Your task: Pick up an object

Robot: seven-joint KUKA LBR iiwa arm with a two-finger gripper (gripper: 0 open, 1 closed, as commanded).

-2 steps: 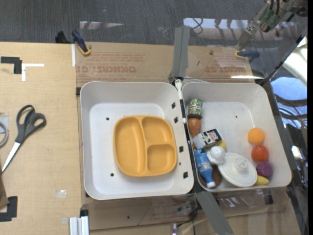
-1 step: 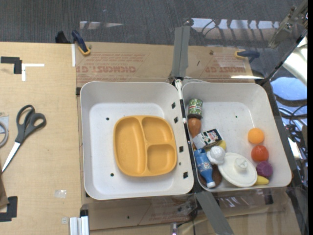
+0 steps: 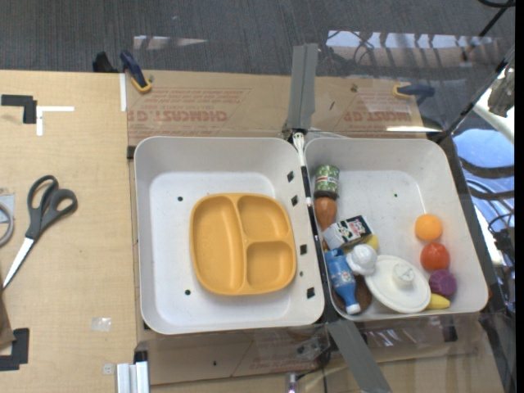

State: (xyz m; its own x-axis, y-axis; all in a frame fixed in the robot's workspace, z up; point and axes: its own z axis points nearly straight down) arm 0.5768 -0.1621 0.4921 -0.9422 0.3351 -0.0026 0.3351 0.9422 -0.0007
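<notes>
A yellow tray is held in the left bin. In the right bin are crowded a can, a carton, a blue bottle, a white lid, an orange ball, a red ball and a purple fruit. Scissors are laid on the bench.

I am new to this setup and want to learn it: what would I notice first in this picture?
First comes the yellow tray, lying alone in the middle of the left bin. Next is the heap of small things in the right bin: a white lid near the front, and an orange ball, a red ball and a purple ball along its right side. Scissors lie on the bench, left of the bins.
</notes>
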